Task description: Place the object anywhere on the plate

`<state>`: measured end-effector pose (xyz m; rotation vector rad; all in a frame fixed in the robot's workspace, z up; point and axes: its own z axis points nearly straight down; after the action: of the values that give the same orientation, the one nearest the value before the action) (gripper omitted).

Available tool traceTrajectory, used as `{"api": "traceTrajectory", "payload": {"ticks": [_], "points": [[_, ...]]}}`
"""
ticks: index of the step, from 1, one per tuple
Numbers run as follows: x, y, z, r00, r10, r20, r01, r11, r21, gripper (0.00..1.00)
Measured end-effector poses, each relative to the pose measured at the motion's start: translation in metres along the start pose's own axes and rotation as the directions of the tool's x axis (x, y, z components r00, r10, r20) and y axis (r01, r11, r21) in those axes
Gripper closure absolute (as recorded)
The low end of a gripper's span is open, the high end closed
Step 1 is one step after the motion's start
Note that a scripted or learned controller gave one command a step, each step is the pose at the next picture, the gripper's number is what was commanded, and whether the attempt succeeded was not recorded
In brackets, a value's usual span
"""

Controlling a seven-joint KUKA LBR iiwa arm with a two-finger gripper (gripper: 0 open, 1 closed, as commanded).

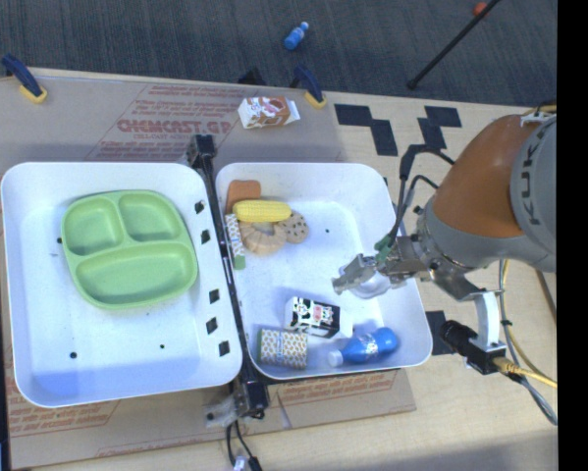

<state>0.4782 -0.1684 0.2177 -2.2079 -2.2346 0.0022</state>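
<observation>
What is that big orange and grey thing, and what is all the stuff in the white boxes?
That is a robot arm, seen by a camera looking down from above. Its gripper is like a hand and hangs over the right bin. That bin has toy food, a corn cob and a cookie, plus a cow-print carton, a patterned cup and a blue bottle. The left bin has a green plate with three sections. I see nothing in the gripper.

I can't tell what the small blurry blue thing at the top middle is.
</observation>
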Motion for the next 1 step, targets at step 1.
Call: {"api": "traceTrajectory", "payload": {"ticks": [1], "points": [[0.0369,-0.0002,-0.0669,1.000,0.005,0.000,-0.005,1.000,-0.003,1.00]]}}
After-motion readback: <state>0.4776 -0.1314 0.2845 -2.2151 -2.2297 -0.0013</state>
